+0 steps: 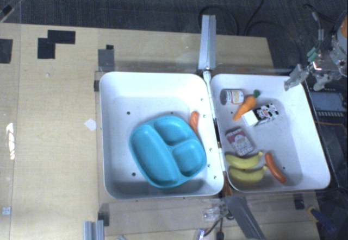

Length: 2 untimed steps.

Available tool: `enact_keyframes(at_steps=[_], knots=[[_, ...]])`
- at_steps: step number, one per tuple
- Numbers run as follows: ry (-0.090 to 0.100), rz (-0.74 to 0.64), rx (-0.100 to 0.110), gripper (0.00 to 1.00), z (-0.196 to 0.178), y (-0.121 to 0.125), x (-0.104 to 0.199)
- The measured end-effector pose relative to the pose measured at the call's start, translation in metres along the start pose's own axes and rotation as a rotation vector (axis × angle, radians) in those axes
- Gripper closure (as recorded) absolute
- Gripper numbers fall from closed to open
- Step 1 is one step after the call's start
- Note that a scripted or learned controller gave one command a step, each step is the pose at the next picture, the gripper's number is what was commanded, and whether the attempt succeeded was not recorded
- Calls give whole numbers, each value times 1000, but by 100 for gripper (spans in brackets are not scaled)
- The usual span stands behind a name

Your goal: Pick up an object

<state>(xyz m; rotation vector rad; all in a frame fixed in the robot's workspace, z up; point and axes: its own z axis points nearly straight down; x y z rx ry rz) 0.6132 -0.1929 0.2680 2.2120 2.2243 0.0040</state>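
- Gripper [296, 77] hovers at right bin [304, 141] corner; jaws' state: cannot tell.
- Best target, in my judgement: isolated carrot [246, 106], approached vertically, jaws straddling it.

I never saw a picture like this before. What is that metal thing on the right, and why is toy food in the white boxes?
The picture is taken by a camera fixed above a wooden bench, looking down. The metal thing at the right edge is the end of a robot arm, and its gripper is like a hand with two fingers. It sits over the far right corner of the right bin and holds nothing.

The robot's job is to pick something up. The right bin has a carrot, a small jar, a black and white box, a dark red packet, bananas and a sausage. The left bin has a blue divided plate with another small orange piece beside it.
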Motion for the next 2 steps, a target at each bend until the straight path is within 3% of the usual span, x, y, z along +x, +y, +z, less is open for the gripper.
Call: enact_keyframes(at_steps=[1,2], knots=[[-2,-6,-6,100,-12,2,1],[0,51,-3,100,-113,21,82]])
